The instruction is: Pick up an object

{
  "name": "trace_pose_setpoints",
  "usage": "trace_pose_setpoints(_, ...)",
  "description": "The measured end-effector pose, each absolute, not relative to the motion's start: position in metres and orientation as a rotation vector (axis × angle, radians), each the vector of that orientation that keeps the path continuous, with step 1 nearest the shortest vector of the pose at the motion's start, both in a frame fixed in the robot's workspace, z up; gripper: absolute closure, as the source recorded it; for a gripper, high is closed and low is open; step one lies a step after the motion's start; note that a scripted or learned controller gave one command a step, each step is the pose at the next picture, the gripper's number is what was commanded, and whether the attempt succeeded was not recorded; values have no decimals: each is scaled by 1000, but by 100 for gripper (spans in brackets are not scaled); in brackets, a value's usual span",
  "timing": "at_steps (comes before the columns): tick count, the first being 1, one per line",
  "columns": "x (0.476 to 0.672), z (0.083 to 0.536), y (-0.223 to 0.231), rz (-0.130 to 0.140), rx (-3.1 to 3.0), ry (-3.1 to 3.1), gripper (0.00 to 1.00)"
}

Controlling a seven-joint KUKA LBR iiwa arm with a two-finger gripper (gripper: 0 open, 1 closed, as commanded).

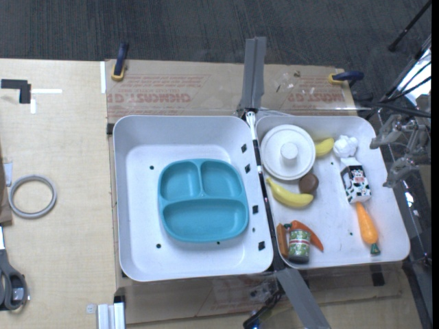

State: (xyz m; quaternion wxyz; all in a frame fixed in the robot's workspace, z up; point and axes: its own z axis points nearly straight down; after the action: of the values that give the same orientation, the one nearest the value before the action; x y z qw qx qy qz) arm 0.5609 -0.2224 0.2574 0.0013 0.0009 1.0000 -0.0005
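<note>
**Bench with two bins: contents of the right bin**

Surface: pale wooden bench (55, 252) on a dark carpeted floor (171, 12). A cardboard sheet (178, 91) lies under the bins, clamped at its far edge. A grey tape roll (31, 196) and scissors (12, 286) lie on the bench at the left, well apart from the bins.

Left bin (134, 252): holds a teal divided plate (204, 200), lying flat near the middle.

Right bin (391, 249): holds the loose objects.
- white round lidded bowl (289, 152), far-left corner
- yellow banana (291, 194) just in front of the bowl, touching a brown rounded piece (309, 182)
- second banana (322, 146), just to the right of the bowl
- white crumpled item (345, 144)
- cow-patterned carton (355, 184)
- orange carrot (367, 226), green stem end toward the near rim
- green-labelled can (299, 245), near-left corner

Gripper (401, 153): grey metal, over the right bin's right rim, holding nothing visible; whether it is open or closed cannot be told
</note>
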Motion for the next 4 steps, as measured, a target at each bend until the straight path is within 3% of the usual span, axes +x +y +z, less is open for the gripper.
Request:
trace_pose_setpoints(1, 564, 138, -221, -1, -144, 3136, 0)
trace_pose_setpoints(2, 517, 92, -217, -1, -68, 3139, 0)
trace_pose_setpoints(3, 519, 102, -215, -4, -76, 3134, 100)
trace_pose_setpoints(4, 519, 102, -214, -3, -76, 3134, 0)
